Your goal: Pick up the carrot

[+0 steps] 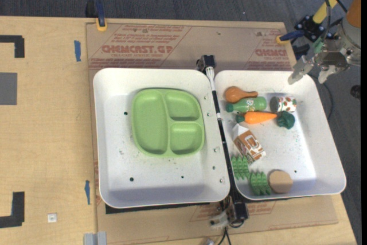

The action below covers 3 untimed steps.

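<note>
We see the carrot (265,117) lying on its side in the right bin (321,140), toward that bin's far edge, its orange body pointing at the left wall and its green top at the right. Just beyond it sit a green bottle (250,105) and a brown drumstick (238,93); a small round toy (283,104) rests close to its leafy end. A printed packet (250,145) lies nearer the bin's middle, with 2 green spiky pieces (250,175) and a tan round block (280,181) by the near edge. The left bin (109,140) carries a green divided plate (168,122).

The gripper (312,66) hangs above the right bin's far right corner, well apart from the carrot; we cannot tell how its jaws stand, and we see nothing in them.

We judge the carrot a light, rigid, smooth toy, likely to roll or slip. The thicker orange midsection, gripped across its width, looks the safest hold, clear of the bottle.
</note>
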Motion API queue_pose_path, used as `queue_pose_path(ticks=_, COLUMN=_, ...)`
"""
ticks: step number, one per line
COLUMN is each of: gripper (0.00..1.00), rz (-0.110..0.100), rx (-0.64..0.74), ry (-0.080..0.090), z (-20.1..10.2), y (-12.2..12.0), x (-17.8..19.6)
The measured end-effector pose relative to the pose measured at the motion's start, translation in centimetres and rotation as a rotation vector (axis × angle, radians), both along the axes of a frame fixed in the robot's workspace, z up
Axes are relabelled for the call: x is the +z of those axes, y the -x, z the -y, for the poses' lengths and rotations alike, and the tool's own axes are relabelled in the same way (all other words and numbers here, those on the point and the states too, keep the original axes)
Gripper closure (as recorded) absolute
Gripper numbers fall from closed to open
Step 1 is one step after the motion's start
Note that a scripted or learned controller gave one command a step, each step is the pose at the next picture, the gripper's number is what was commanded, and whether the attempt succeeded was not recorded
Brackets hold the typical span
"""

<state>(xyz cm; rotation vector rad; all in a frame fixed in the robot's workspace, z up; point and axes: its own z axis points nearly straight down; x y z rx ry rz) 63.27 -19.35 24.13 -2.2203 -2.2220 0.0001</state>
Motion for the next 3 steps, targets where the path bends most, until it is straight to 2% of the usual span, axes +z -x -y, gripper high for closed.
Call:
queue_pose_path(ticks=1, gripper=0.0, rz=0.0, rx=0.092, ry=0.0, z=-3.6, y=5.7, x=-7.9)
queue_pose_path(ticks=2, gripper=0.0, rz=0.002, rx=0.181, ry=0.001, z=-9.0, y=3.4, x=-14.8)
queue_pose_path(ticks=3, gripper=1.0, rz=0.004, rx=0.181, ry=0.001, z=-9.0, y=3.4, x=-13.8)
